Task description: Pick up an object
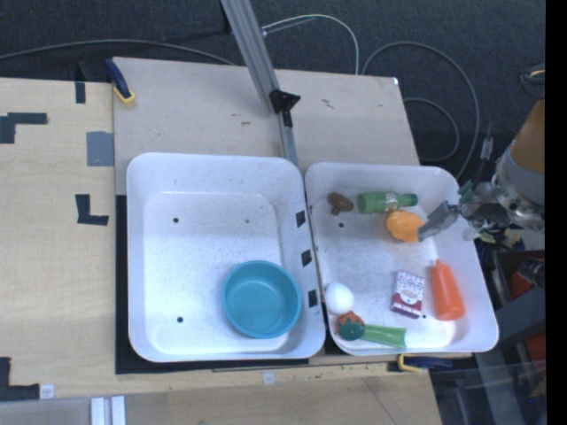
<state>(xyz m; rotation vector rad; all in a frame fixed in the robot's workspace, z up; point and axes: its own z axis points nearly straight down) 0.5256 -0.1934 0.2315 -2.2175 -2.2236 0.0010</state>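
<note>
Leftmost, the left bin (155, 237) holds a blue bowl (260, 298), upright, in its near right corner. A grey pole (252, 38) slants in from the far edge and ends at the seam between the two bins.

Across that seam, the right bin (469, 326) carries the rest. A white ball (338, 297) lies near the bin's left wall, and just nearer sits a green toy with a teal and orange head (368, 331), lying flat along the near wall. Toward the far side rests a small brown object (339, 203), and beside it, to the right, a green bottle (384, 202) on its side. An orange round object (404, 226) lies just near the bottle's right end. A small red and white box (407, 293) sits in the near right part, with an orange bottle (446, 290) lying just to its right.

At the bin's right wall, the gripper (440, 219) reaches in, one grey finger pointing at the orange round object, close to it. I cannot tell whether the jaws are open or closed.
</note>
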